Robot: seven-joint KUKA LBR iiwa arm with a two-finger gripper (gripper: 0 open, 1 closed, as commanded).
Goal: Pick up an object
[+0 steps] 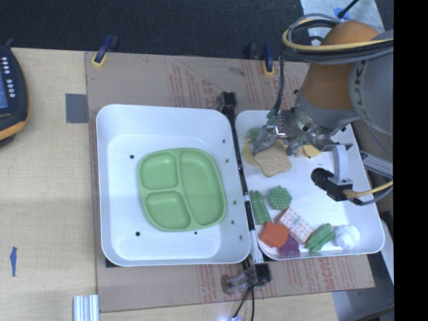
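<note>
Camera view: gripper (279,138) low at 12 o'clock of right bin (364,179), by cracker (273,162). Grip state unreadable. Crowded neighbours risk a glancing, empty close.

Matt green plastic plate (181,189); smooth white plastic bins (120,239); printed cardboard sheet (167,72); wooden bench (40,199).

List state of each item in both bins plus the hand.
green divided plate: flat in left bin, compartments bare
hand: low over right bin's far end, above the cracker
cracker: lying flat, right bin
green bumpy ball: resting mid-bin
orange block: in near-end pile
</note>
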